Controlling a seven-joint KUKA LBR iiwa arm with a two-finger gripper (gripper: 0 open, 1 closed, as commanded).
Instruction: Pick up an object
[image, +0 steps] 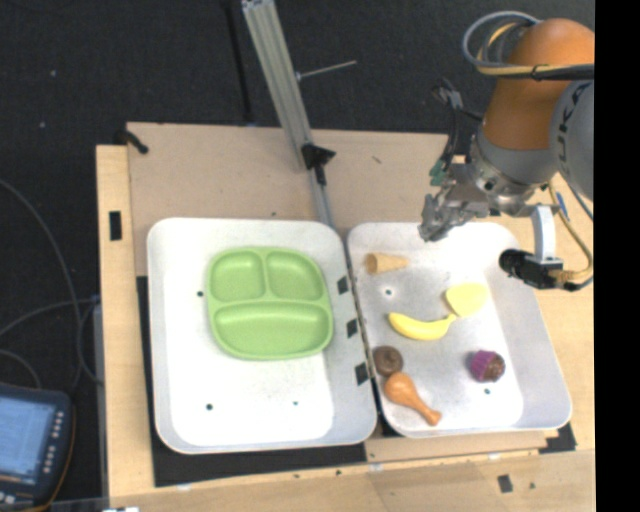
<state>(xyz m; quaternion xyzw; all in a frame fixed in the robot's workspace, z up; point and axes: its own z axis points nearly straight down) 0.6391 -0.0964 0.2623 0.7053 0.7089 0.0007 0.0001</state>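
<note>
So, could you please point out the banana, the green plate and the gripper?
banana (420, 326), camera view, middle of its curve
green plate (270, 304), camera view, central divider
gripper (434, 226), camera view, at its fingertips

A light wooden counter (230, 170) carries two shallow white bins. In the left bin (180, 400) lies a green plate (270, 304) with three compartments, a little toward the far side. A grey metal pole (285, 90) rises at a slant from behind the bins. At the lower left corner, off the counter, sits a dark device with a bluish screen (25, 440).
</note>
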